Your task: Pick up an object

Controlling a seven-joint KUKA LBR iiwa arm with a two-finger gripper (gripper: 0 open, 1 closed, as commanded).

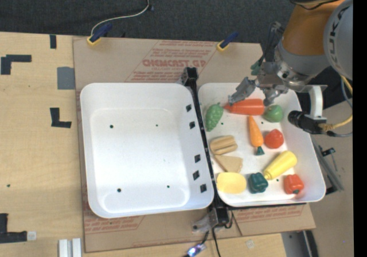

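Wooden bench planking runs under a brown cardboard sheet (172,61), printed in red and pinned at its far edge by 2 clamps with yellow and blue grips, and on that sheet sit 2 shallow white bins side by side. Nothing lies in the left bin (137,147); the right bin (312,164) holds all the toy food. From the right, the grey arm with its orange band (312,18) reaches in over the right bin's far side, and its gripper (256,92) hangs just above the red-orange carrot-like piece (248,107) lying crosswise there. Its 2 fingers are spread, 1 toward the left end of that piece and 1 near its right end, and nothing sits pinched between them. Touching that piece's right end is a green ball (274,113), and to its left, against the divider, lies a green leafy piece (214,116). Nearer the camera are a smaller orange carrot (255,133) pointing down, a red tomato (274,139), a tan bun (223,145), a beige wedge (230,163), a yellow round piece (231,183), a dark green pepper (257,182), a yellow corn-like piece (280,164) and a small red pepper (293,183).
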